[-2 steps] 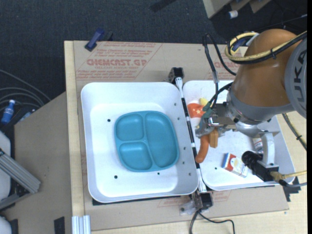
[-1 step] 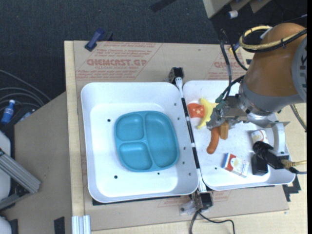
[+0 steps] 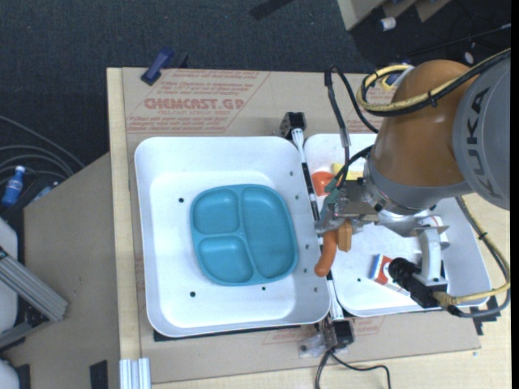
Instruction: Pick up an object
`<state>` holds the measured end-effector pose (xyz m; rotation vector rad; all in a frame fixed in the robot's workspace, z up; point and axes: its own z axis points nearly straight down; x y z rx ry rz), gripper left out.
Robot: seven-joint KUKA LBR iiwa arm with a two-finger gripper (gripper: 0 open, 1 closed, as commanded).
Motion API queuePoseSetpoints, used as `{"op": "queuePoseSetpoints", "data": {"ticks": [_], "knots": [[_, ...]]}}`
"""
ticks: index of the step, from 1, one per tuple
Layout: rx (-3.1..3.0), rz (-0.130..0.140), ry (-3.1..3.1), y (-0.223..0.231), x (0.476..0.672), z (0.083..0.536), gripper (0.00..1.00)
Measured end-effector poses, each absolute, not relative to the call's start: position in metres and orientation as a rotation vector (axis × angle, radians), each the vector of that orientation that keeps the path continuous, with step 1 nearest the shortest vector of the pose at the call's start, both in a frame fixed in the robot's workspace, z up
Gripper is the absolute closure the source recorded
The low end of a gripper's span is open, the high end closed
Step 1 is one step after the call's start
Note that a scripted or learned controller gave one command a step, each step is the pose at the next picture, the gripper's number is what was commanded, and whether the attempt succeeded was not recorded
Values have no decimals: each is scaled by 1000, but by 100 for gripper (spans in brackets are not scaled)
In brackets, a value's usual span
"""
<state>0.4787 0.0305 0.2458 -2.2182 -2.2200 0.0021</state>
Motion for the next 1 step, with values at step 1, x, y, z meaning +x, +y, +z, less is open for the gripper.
{"op": "queuePoseSetpoints", "data": {"ticks": [1], "knots": [[-2221,0,-2223,18,583,253,100]]}}
